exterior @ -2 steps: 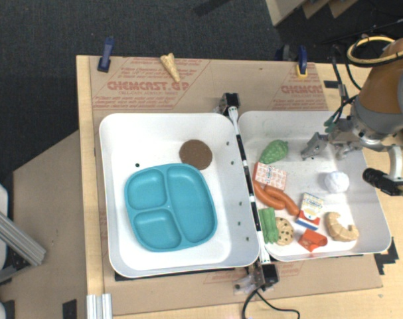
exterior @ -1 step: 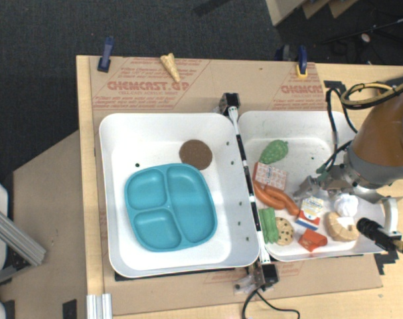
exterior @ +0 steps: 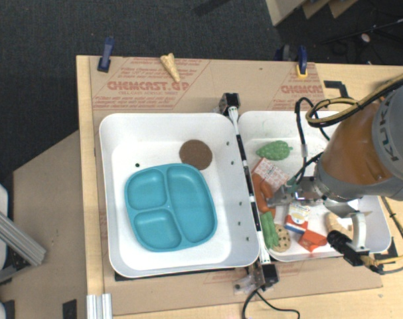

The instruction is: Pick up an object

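A teal divided plate (exterior: 170,206) and brown disc (exterior: 196,153) occupy the left bin (exterior: 115,178); the end effector's (exterior: 289,197) grip state is unclear over the cluttered right bin (exterior: 380,234).

The light is bright and even, and seems to come from above. The two white bins (exterior: 115,178) almost glow, with only soft, small shadows inside. The dark floor (exterior: 42,18) at the top stays dim. The small things at lower right look a bit fuzzy.
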{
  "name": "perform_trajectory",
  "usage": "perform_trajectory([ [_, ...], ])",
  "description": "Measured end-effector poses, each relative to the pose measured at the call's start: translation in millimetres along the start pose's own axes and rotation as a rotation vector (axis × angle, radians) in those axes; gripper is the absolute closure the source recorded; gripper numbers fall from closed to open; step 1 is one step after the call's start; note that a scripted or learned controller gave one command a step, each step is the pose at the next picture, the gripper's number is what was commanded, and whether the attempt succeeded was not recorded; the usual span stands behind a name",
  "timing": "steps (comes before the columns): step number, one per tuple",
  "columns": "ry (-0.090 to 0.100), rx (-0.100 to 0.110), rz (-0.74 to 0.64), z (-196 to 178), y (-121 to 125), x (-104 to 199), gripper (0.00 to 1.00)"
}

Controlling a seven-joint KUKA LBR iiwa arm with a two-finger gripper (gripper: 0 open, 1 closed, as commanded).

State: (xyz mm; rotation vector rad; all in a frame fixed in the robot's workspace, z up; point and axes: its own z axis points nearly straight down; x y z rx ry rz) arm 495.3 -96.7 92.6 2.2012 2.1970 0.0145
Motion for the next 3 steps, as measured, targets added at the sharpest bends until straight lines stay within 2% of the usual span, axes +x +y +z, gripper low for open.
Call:
perform_trajectory([
  [1, 0.016, 0.03, 0.003, 9, -17, -68, 0.0],
  [2, 0.015, 0.027, 0.0, -1, -16, -65, 1.0],
  [3, 0.017, 0.016, -0.014, -97, 31, 25, 1.0],
])
